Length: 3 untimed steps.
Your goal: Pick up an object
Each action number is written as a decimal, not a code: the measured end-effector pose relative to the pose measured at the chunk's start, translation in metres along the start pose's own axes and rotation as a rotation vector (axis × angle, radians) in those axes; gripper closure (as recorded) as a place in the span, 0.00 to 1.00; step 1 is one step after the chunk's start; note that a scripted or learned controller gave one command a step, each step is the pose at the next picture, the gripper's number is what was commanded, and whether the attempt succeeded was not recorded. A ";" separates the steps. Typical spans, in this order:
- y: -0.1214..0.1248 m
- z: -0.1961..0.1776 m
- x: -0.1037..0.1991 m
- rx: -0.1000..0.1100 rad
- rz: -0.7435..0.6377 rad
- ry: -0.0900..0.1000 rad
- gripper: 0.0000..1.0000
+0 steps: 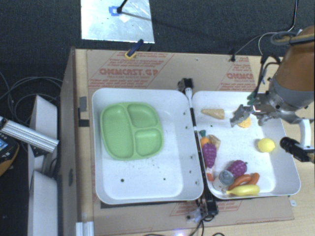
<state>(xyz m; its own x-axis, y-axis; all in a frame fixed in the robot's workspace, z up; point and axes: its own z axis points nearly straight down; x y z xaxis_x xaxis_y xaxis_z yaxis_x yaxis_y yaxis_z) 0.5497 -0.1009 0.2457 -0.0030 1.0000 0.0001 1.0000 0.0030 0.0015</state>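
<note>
Banana (244, 191), end effector (242, 116) above right bin (290, 181)

A small yellow-orange object (244, 123) lies in the right bin (285, 181), near its far edge and toward the right side. Partly covered from above, its shape cannot be told; only a rounded piece shows.

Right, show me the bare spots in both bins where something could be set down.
Left bin: bare floor in front of and to the right of the green divided plate.
Right bin: a bare patch between the lemon and the near rim.
Crowded: the near-left corner, with purple grapes, a banana and other toys. The end effector hangs near the pastry wedge.
</note>
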 end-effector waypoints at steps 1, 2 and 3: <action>0.032 0.056 -0.046 0.001 0.002 -0.001 0.00; 0.037 0.090 -0.059 0.001 0.001 -0.001 0.00; 0.032 0.136 -0.068 0.002 0.002 0.000 0.00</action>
<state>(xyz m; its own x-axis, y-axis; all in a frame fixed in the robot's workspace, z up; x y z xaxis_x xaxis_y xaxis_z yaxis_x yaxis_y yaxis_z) 0.5822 -0.1693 0.1093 -0.0013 1.0000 -0.0004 1.0000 0.0013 -0.0001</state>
